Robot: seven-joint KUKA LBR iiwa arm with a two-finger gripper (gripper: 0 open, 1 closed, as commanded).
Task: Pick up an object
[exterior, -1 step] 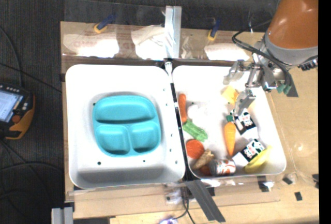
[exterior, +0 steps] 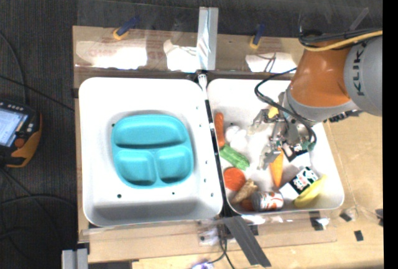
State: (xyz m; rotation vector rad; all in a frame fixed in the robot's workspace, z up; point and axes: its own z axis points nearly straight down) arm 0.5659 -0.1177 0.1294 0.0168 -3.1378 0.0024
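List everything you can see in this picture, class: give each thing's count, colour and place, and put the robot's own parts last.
Bins: two, white, side by side on the bench.
Tray: one, turquoise, three compartments, in the left bin.
Toy foods and small items: a mixed heap in the right bin, exact count unclear; among them a green piece, an orange carrot shape, a yellow piece, a white ball.
Handheld device: one, black and orange, left of the bench.
Clamps: two, blue and yellow, along the back edge.
Arm: one, grey with orange band, over the right bin.
Gripper: one, above the heap.
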